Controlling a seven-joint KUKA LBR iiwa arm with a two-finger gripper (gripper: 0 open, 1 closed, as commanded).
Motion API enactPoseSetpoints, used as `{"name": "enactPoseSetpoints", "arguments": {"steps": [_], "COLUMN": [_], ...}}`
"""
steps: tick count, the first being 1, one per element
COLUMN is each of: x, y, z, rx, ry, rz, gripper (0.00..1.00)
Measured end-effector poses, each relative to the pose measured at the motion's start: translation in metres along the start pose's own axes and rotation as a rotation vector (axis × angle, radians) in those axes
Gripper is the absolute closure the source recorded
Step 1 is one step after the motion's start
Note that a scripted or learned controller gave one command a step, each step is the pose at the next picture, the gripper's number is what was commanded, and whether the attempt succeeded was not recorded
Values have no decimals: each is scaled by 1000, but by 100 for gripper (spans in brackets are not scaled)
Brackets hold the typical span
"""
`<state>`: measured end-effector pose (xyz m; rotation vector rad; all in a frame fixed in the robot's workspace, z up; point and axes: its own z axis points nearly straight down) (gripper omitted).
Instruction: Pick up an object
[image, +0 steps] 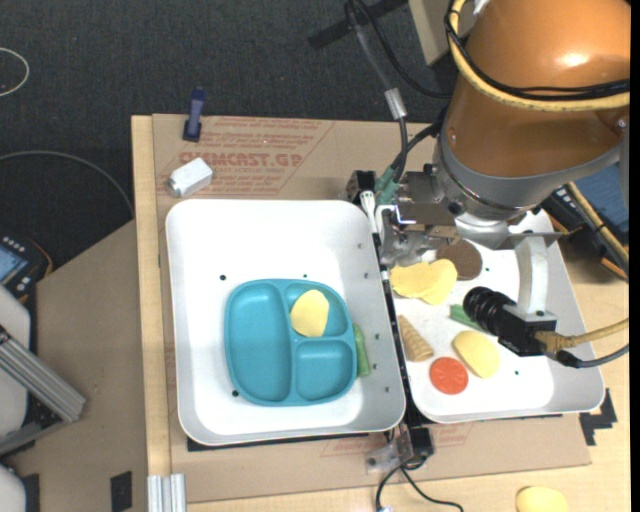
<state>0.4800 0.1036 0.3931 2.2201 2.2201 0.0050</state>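
Note:
The gripper (402, 240) hangs low over the back left corner of the right bin (580, 385), right by the wall between the bins. Just below it lies a pale yellow, lumpy piece (424, 280), touching or nearly touching the gripper. Beside that piece a brown disc (466, 266) is half hidden under the wrist. Toward the front of this bin lie an ice-cream cone (417, 343), a red tomato (449, 376), a yellow lemon (477, 353) and a green strip (460, 315). The grey and orange arm covers the back of the bin.
The left bin (200, 250) holds a teal divided plate (258, 345) with a yellow piece (310, 313) in its upper right compartment. A green sliver (361, 355) lies by the plate's right edge. A small white block (190, 178) and a blue peg (194, 115) rest on the cardboard behind the bins.

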Motion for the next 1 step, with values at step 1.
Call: {"name": "enactPoseSetpoints", "arguments": {"steps": [1], "x": [-41], "y": [-2], "z": [84], "rx": [15], "ry": [-4], "rz": [6], "gripper": [100]}}
